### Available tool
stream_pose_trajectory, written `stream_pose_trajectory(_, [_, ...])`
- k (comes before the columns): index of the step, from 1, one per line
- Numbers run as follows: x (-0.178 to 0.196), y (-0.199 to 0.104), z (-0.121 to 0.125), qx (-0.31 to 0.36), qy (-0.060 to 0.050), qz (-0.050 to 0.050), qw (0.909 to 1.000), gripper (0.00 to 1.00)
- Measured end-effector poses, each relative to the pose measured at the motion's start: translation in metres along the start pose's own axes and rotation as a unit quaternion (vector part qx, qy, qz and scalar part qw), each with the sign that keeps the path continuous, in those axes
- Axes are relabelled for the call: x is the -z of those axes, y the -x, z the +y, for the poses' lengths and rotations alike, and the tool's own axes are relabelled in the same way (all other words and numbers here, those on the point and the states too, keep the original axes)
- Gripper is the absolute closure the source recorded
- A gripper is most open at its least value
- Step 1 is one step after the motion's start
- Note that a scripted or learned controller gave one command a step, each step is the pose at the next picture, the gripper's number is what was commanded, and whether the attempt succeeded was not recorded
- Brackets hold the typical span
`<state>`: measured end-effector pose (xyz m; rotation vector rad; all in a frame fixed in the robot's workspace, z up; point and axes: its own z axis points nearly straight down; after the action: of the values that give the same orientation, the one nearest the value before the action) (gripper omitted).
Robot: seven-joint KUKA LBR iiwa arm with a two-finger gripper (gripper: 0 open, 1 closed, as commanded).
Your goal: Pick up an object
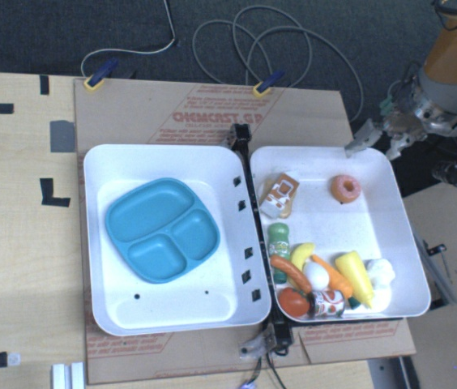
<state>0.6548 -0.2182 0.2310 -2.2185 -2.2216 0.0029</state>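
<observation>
On the bench, two shallow white bins sit side by side over a cardboard sheet (204, 120) printed with red lettering. Lying flat in the left bin (99, 298) is a blue divided plate (162, 229) with three compartments. The right bin (403, 225) holds the toy foods: a pink-glazed donut (344, 188) lies alone toward its far right part, and a small brown-and-white carton (279, 195) lies tilted near the divider between the bins. Just nearer than the carton is a green can (278, 237), and beyond it a crowded pile fills the near end: a yellow lemon-like piece (302, 254), an orange carrot (288, 271), a white egg (317, 276), a red tomato (292, 302), a small red-and-white can (331, 302), a yellow corn cob (356, 275) and a white lumpy piece (380, 272), most of them touching one another. At the upper right, the gripper (381, 134) hangs over the far right corner of the right bin, outside the heap and well apart from the donut. Its fingers are spread apart, one light fingertip above the bin's rim, with nothing between them. Above it rises the grey arm with its orange band (449, 55). Beyond the bins, a grey cable (285, 39) loops across the dark floor, and two clamps, blue and yellow, grip the cardboard's far edge.
</observation>
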Motion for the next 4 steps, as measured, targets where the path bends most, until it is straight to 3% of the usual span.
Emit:
stream_pose_trajectory(1, [-0.099,0.005,-0.005,0.0,-0.001,0.0,1.0,0.0])
stream_pose_trajectory(2, [-0.145,0.005,0.01,0.001,0.001,-0.001,1.0,0.0])
stream_pose_trajectory(3, [-0.136,0.005,0.01,0.002,0.002,-0.003,1.0,1.0])
stream_pose_trajectory(4, [-0.086,-0.086,0.014,0.001,0.001,0.001,1.0,1.0])
